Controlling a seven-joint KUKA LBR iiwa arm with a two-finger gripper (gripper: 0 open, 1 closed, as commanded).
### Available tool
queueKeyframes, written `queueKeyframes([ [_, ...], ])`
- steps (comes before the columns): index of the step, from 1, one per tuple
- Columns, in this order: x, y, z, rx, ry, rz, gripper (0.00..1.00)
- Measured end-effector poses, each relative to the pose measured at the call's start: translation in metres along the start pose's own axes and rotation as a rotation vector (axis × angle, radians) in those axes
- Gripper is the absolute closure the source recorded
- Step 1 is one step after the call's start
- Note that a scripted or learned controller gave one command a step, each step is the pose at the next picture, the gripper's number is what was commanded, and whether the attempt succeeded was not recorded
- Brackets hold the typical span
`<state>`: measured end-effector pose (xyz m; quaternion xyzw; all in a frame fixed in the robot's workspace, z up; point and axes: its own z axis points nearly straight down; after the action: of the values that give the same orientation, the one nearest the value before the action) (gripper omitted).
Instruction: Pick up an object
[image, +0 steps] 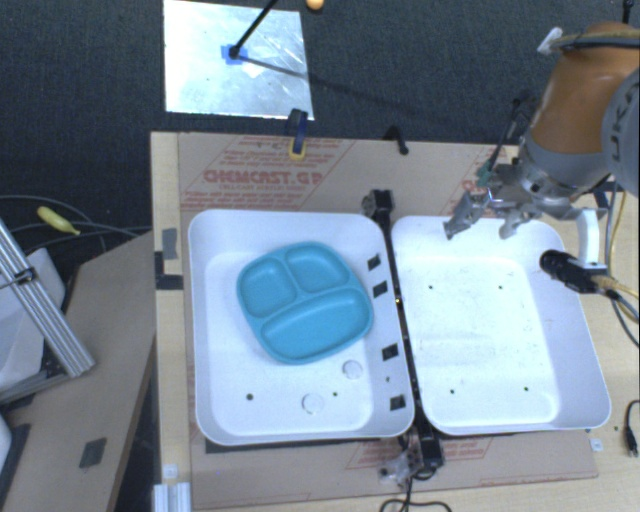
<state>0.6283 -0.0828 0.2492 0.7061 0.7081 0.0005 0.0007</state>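
The left white bin (215, 330) on the cardboard-covered bench (260, 170) holds a blue divided plate (303, 301). Beyond the bin, dark carpet. Right of it, the gripper (485, 222) hangs, fingers seemingly spread and holding nothing.

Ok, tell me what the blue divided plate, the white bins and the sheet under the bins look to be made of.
Blue divided plate: likely moulded plastic, smooth with a dull sheen, rounded ridges between compartments.
White bins: probably thin formed plastic, glossy, with soft rounded rims.
Sheet under the bins: looks like cardboard, matte tan with red printed lettering.
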Motion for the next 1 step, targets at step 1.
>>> queueKeyframes([
  [1, 0.0057, -0.0361, 0.0239, 0.004, 0.001, 0.003, 0.0],
])
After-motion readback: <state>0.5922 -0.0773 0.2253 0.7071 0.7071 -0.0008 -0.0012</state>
